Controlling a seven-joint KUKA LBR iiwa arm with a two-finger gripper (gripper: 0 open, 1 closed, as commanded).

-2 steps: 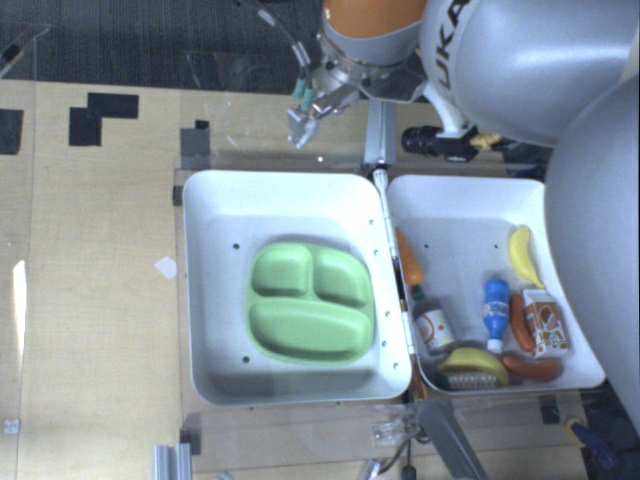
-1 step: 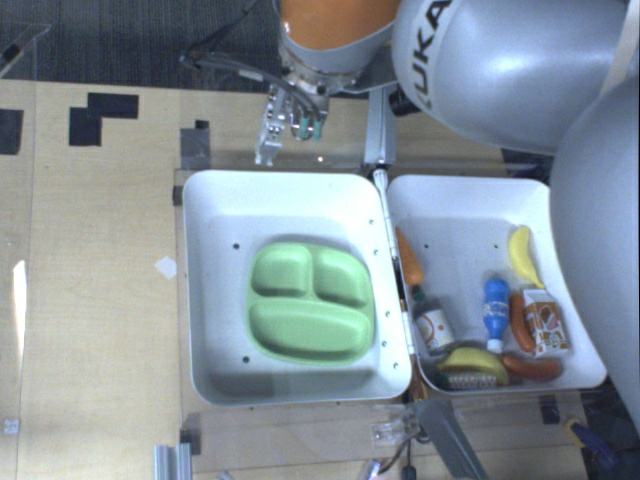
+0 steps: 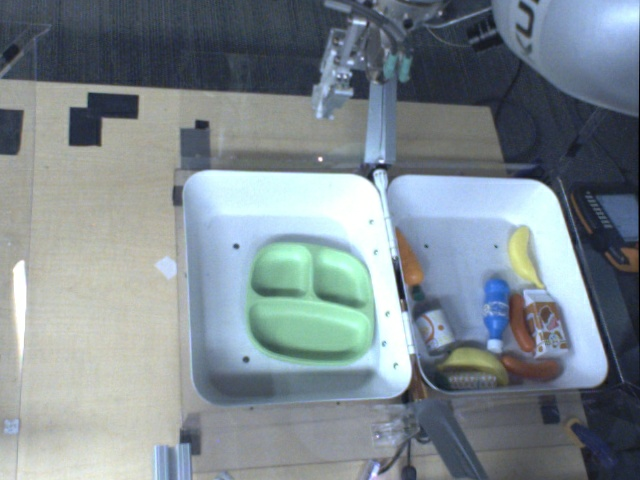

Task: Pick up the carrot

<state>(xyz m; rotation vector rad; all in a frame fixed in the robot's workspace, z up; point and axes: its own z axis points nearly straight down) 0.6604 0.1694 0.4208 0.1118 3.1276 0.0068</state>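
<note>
The carrot (image 3: 407, 259) is a small orange stick lying along the left wall of the right bin (image 3: 470, 190), near the divider between the two bins. My gripper (image 3: 352, 86) hangs high above the far edge of the bench, over the gap behind the bins and well back from the carrot. Nothing hangs under the gripper. The grey arm reaches in from the upper right.
The right bin also holds a yellow banana (image 3: 520, 254), a blue bottle (image 3: 495, 314), a juice carton (image 3: 546, 329), a sausage (image 3: 531, 369), a small jar (image 3: 433, 329) and a yellow-and-dark item (image 3: 471, 364). A green sectioned plate (image 3: 310, 302) lies in the left bin (image 3: 215, 268).
</note>
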